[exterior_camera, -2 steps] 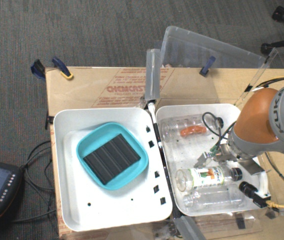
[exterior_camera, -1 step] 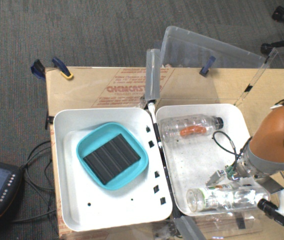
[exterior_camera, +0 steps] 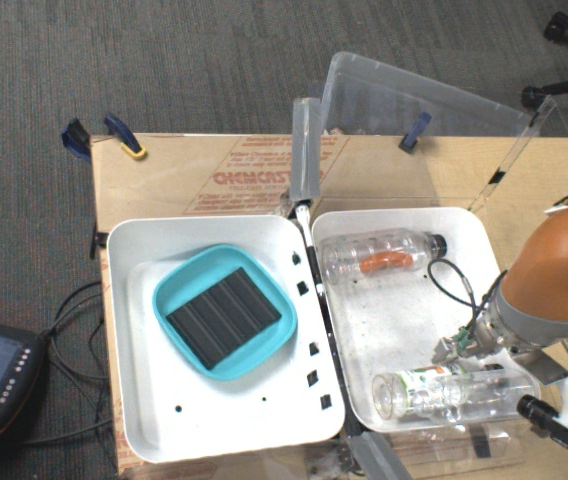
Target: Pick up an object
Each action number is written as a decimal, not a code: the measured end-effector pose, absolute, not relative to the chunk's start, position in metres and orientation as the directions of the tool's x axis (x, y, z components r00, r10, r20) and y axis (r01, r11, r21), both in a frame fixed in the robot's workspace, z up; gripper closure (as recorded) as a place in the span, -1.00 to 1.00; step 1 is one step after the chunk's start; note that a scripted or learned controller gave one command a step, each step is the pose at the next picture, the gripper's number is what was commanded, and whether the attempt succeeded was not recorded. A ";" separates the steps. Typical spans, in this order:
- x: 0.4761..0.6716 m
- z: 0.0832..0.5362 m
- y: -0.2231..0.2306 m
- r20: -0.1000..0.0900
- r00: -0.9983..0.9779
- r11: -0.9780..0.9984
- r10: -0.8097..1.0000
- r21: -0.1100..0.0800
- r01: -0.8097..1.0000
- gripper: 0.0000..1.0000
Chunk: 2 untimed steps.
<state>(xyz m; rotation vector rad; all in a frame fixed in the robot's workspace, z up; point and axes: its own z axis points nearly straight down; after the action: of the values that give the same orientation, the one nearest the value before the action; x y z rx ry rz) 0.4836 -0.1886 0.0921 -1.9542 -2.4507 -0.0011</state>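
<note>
**Arm low over the near bottle**

The jaws (exterior_camera: 467,346) hang in the right white bin (exterior_camera: 404,218), just above the clear plastic bottle with the green label (exterior_camera: 444,392) lying on its side. I can't tell how wide they stand. Best to centre across the barrel, since round plastic rolls.

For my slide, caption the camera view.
Arm reaches over right bin holding two clear bottles; teal tray in left bin.
</note>
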 end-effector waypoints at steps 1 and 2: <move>0.501 0.196 -0.213 0.001 0.011 -0.011 1.000 -0.005 1.000 1.00; 0.569 0.196 -0.136 0.002 0.027 -0.027 1.000 -0.007 1.000 1.00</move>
<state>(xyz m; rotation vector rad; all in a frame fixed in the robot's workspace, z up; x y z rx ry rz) 0.5692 -0.1356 0.1963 -2.2464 -2.1865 0.0058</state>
